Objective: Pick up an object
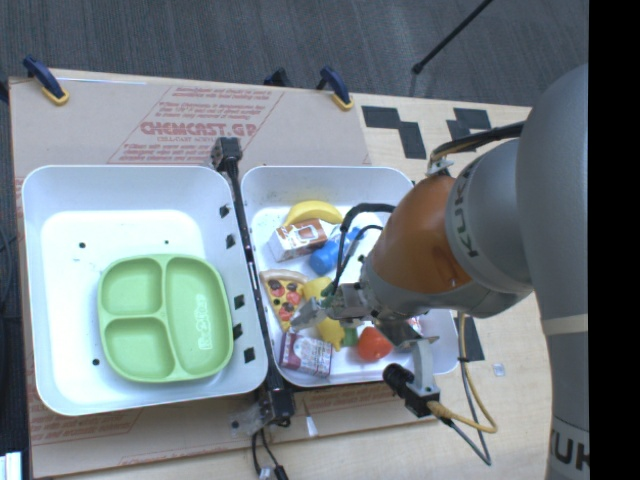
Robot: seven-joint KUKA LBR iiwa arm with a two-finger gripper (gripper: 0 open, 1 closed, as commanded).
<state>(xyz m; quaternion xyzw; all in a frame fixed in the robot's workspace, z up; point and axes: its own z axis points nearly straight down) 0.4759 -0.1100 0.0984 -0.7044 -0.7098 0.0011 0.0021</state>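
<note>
The left bin (40,268) holds a green tray (165,318). In the right bin (330,176) lie a pizza slice (283,293), a packet (305,353), a carton (300,238), a banana (312,211), a blue toy (325,258) and a red toy (373,344). The arm (440,243) hangs over this clutter; its gripper (335,308) sits low among the toys, state of the jaws impossible to tell.
</note>
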